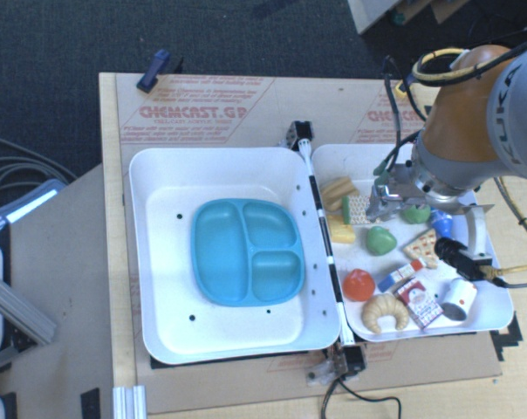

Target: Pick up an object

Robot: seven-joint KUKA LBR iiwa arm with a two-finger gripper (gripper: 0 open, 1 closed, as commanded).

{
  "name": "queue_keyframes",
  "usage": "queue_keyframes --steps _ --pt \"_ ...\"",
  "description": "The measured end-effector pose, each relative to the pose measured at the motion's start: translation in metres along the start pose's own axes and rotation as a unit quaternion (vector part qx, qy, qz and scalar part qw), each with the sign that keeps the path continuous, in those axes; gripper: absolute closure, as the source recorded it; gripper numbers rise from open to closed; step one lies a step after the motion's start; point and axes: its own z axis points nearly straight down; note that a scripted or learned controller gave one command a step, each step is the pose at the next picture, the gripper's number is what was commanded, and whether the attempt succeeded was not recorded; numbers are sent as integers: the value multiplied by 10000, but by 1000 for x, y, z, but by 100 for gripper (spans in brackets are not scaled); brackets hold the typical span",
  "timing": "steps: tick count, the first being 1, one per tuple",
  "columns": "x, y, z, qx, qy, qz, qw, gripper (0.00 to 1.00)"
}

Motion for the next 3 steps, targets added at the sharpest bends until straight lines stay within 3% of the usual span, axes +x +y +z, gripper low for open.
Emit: queue_keyframes --steps 1,2,3 --pt "-1 0 -1 -8 -4 1 10000 0" --pt "-28 2 95 -37 2 3 10000 0" --pt "-28 -11 99 6 3 5 10000 0"
